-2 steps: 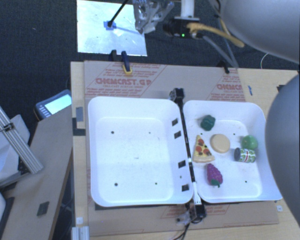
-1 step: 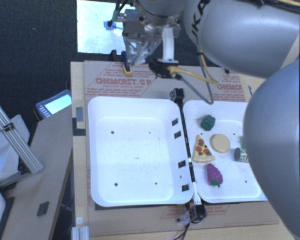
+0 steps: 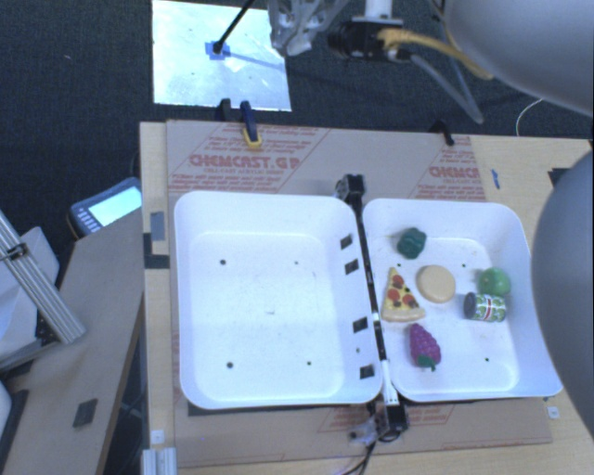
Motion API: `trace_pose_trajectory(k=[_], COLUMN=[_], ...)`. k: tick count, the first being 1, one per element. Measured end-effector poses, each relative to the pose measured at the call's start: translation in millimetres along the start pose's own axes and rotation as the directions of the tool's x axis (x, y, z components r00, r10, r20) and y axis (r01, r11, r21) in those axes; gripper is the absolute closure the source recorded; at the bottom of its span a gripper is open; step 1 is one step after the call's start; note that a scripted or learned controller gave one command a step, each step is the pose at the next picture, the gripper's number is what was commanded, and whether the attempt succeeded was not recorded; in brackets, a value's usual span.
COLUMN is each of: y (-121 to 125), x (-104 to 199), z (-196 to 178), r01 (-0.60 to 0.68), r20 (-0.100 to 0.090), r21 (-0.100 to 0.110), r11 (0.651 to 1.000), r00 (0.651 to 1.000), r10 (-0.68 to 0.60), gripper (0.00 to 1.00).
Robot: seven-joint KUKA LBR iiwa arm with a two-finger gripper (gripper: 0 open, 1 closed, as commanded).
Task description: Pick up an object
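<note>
Counter (image 3: 278,153), wood with a printed board on it, carrying two shallow white bins side by side: left bin (image 3: 186,278) and right bin (image 3: 515,232). Right bin contents: dark green vegetable (image 3: 412,243) near the back; pizza slice (image 3: 400,296) by the divider, just beside a round tan biscuit (image 3: 436,284); green ball (image 3: 495,281) touching a small can (image 3: 484,307) lying on its side; purple grape bunch (image 3: 424,345) toward the front. Claw (image 3: 299,28) at the top edge, beyond the counter, well apart from every item; how far open it is cannot be told.
</note>
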State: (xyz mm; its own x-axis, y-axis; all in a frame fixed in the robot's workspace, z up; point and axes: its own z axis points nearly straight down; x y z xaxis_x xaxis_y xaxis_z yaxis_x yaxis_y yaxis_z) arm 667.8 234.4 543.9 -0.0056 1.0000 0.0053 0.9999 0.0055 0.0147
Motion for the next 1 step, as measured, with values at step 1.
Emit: trace_pose_trajectory(k=[1], y=[-3.5], x=[-1.7], z=[188.5], r01=[-0.006], r20=[0.01], r21=[0.03], r11=[1.0], r00=[1.0], r10=[0.005], gripper=[1.0])
